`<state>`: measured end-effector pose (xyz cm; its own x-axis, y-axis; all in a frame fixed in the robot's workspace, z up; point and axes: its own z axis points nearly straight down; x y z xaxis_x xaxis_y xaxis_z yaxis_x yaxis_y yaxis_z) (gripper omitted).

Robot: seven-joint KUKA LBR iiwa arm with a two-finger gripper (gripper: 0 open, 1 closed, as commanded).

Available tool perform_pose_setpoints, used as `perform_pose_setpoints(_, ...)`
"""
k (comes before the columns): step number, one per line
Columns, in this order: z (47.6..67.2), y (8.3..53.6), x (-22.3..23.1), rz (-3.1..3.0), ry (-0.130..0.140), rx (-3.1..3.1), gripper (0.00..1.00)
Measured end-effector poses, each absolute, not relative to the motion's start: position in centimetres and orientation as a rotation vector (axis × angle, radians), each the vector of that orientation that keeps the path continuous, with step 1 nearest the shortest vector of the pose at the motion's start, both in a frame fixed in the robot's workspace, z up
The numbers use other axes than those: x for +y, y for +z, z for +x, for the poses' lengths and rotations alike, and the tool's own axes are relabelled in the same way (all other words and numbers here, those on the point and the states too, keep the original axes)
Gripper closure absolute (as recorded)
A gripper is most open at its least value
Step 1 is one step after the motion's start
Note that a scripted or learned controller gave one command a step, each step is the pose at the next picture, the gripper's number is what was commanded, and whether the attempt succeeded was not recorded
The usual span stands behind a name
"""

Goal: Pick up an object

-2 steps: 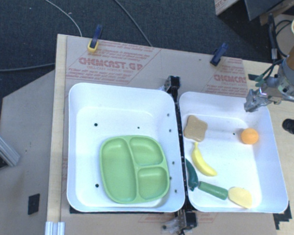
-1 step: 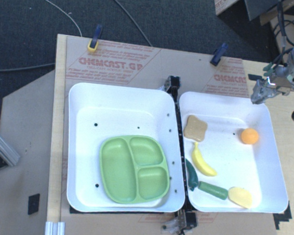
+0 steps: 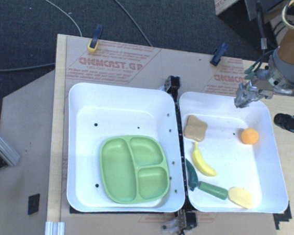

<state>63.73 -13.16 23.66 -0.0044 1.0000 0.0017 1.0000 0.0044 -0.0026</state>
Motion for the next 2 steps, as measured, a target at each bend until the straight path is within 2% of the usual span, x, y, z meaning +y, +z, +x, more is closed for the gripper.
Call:
perform_pose_setpoints(1, 61.2, 24.6, -8.5, -2.213, 0.001, -2.224, 1.0)
perform_pose_setpoints(2, 58.8, 23.5, -4.6, -2.213, 0.004, -2.222, 1.0)
